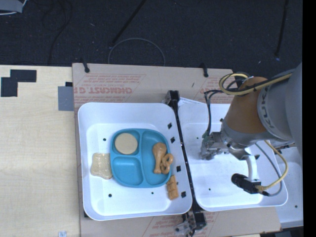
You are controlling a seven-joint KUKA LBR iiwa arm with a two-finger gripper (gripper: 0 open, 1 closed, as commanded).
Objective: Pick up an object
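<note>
A: Objects for picking all sit in the left bin (94,127): a blue tray (129,171) with three sections, a round tan cracker (125,143) in its upper-left one, and a knobbly pretzel (162,157) in its right one.

B: And outside the tray?

A: A pale, bread-like slice (101,165) touches its left edge; a small orange piece (172,187) lies by its lower-right corner, probably scattered for varied grasps.

B: The gripper (208,149)?

A: Low over the right bin (217,194), near the divider, well apart from the food. Whether it's clenched or released, I cannot tell.
</note>
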